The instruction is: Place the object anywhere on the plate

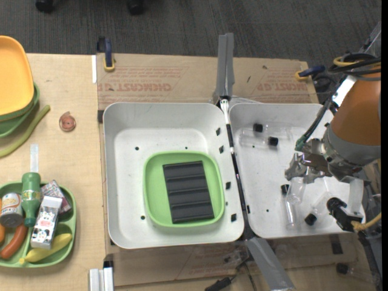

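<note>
I see the arm [357,123] reaching in from the right, with the gripper [300,170] low over the right bin [267,220], near the middle of that bin's right half. It's a grey clutter of metal from this angle, so I can't tell how far open it is or whether it has hold of anything

The plate [154,190] is green with rounded corners and sits flat in the left bin [121,156], a bit toward that bin's near edge and roughly centred left to right. A dark ridged block [188,191] lies flat on the plate, fully inside its rim, long side running from the far edge to the near edge. It's well apart from the gripper, with the bin divider between them

The right bin floor has small black bits: one near the far edge [258,127], one just beside it [273,141], one just left of the gripper [284,189] and one near the near-right corner [310,219]. A clear tube [292,206] lies just below the gripper, pointing toward the near edge

On the bench's left edge there's a yellow dish stack [12,77], a small pink disc [68,122] and a green tray [63,250] of toy food with a green bottle [30,197] on it. Clamps sit on the cardboard's far edge, one left [107,56] and one right [309,73]
</note>
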You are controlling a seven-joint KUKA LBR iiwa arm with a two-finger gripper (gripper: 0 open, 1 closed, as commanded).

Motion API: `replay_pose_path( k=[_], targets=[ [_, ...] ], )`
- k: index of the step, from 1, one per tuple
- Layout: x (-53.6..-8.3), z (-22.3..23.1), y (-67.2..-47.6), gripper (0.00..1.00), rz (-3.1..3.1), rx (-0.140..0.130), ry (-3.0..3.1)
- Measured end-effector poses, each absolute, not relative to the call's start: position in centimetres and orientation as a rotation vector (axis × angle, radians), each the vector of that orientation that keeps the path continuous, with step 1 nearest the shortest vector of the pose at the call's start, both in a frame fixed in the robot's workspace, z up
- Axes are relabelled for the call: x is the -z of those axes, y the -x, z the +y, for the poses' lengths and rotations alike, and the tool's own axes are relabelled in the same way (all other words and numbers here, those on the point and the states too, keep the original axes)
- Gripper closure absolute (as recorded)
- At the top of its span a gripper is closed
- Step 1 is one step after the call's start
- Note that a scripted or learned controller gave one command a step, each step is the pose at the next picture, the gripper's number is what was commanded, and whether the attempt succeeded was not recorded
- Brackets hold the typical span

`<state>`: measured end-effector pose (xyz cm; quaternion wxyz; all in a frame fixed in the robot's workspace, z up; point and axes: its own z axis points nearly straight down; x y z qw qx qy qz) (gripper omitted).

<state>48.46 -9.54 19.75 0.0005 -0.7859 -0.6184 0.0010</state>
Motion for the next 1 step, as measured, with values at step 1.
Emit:
replay_pose_path(
  k=[1],
  targets=[
    [-19.75, -9.55, -48.46, 0.00, -1.942, -0.003, 2.468]
  ],
)
